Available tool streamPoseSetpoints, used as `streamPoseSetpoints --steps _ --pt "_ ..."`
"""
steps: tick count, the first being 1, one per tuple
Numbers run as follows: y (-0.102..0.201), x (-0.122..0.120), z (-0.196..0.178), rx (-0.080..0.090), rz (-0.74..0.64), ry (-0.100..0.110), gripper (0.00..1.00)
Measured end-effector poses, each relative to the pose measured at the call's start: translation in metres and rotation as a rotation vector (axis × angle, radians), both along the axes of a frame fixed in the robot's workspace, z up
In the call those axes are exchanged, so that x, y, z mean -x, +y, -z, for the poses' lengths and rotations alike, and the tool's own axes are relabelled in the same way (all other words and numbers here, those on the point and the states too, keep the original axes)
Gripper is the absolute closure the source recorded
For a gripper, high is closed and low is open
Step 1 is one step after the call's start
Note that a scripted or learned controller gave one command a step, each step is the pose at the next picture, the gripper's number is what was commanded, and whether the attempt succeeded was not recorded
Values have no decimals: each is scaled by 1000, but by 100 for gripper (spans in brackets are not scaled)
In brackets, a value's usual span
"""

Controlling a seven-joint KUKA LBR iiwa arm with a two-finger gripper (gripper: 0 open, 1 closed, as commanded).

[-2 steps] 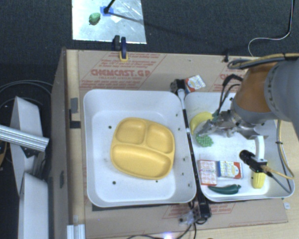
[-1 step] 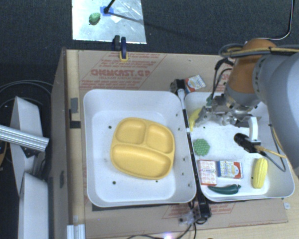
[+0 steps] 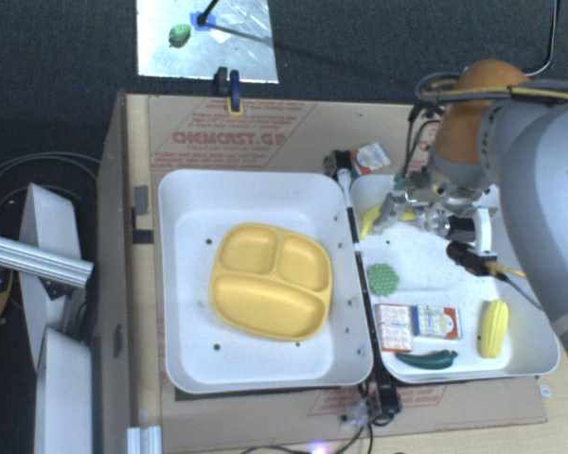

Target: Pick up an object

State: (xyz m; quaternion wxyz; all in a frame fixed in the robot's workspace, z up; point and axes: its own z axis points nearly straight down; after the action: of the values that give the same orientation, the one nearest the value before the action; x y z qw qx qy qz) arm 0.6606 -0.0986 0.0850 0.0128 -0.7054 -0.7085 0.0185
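My gripper [image 3: 409, 212] hangs low over the back left part of the right bin [image 3: 525, 348]. Just to its left a yellow banana-like piece [image 3: 368, 220] lies against the bin's left wall, partly hidden by the gripper. In front of it lies a green bumpy round thing [image 3: 381, 277]. Further forward are a flat red and white card box [image 3: 417, 323], a dark green chili pepper [image 3: 428, 357] and a yellow corn cob [image 3: 493, 327]. The left bin [image 3: 185, 253] holds a yellow divided plate [image 3: 271, 281].
A small red and white packet [image 3: 370, 157] lies on the cardboard behind the right bin. A black-handled tool [image 3: 342, 166] rests on the rim between the bins. The grey arm [image 3: 540, 187] covers the right bin's back right corner.
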Motion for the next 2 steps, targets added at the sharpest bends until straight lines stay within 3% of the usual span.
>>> streamPoseSetpoints --steps 2 --pt "0 -1 0 4 2 -6 0"
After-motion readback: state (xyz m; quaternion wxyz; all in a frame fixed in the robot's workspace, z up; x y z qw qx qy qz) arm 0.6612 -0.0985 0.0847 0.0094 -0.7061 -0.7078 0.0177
